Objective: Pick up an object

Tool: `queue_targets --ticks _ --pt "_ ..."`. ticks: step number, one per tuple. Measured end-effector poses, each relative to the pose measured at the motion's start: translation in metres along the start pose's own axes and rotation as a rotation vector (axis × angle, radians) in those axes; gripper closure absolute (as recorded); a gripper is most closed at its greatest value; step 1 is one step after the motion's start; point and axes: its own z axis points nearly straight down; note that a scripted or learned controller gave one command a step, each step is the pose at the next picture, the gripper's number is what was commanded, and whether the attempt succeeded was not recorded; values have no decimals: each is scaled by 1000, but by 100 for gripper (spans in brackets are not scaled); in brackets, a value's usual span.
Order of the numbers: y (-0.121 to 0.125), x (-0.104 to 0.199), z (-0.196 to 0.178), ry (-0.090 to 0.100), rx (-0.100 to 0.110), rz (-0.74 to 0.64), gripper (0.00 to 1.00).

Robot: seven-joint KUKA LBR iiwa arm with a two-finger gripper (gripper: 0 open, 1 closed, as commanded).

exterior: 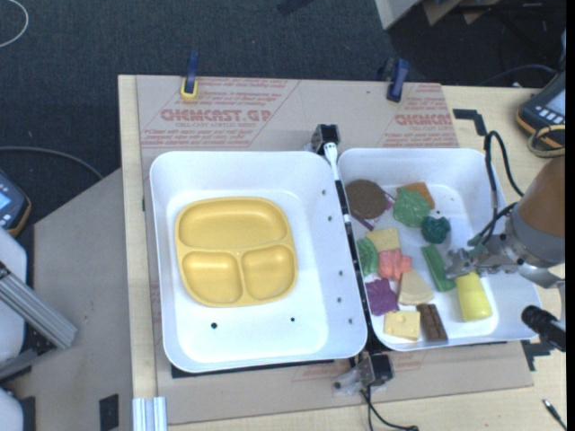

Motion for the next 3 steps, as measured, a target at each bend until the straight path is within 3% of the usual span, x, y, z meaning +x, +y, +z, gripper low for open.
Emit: queue_targets --ticks 2,3 --pt "-1 -7 -103 -4 1 -1 100" --pt "0 -7 -128 -3 3 -2 100"
